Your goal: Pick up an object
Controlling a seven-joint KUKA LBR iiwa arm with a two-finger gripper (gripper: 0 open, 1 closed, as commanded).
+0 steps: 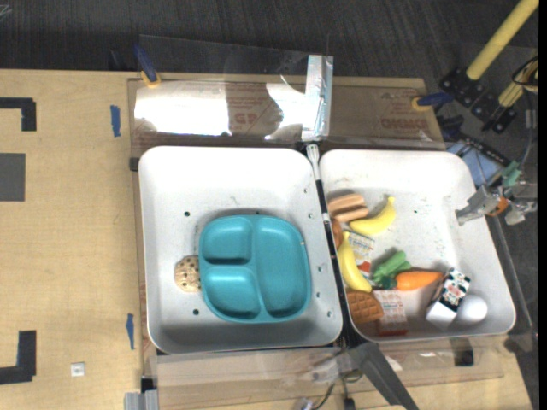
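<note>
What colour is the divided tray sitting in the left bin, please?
Teal blue; the divided tray shows clearly in the camera view.

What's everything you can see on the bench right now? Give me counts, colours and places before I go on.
left bin: 1, white, left half of the bench
right bin: 1, white, beside the left bin
divided plate: 1, teal, in the left bin
cookie: 1, tan, in the left bin, against the plate's left edge
bananas: 2, yellow, right bin, near its left wall
hot dog: 1, brown, right bin, above the bananas
carrot: 1, orange with green top, right bin centre
white object: 1, rounded, right bin's lower right corner
tool: 1, grey, over the right bin's right edge
</note>
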